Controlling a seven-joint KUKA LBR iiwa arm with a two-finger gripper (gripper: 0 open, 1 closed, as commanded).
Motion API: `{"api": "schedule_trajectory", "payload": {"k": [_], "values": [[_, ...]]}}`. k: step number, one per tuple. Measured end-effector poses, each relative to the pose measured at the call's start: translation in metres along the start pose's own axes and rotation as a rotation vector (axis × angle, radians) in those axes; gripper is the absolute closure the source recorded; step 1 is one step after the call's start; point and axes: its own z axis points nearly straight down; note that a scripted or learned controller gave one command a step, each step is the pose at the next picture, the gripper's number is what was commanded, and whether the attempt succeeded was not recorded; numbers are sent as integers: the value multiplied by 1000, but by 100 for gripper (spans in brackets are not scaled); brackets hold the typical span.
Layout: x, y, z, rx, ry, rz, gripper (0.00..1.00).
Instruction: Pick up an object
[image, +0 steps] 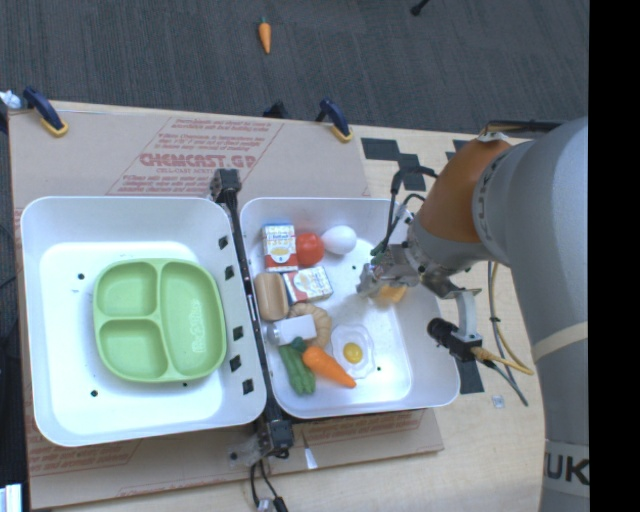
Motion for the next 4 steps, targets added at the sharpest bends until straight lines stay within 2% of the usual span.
{"api": "schedule_trajectory", "payload": {"k": [1,2,3,4], "values": [[35,-29,-144,-4,-1,0,100],[35,-29,-143,-2,0,0,0],[53,-94,5,1,2,-1,0],[53,-93,-6,0,1,-7,100]]}}
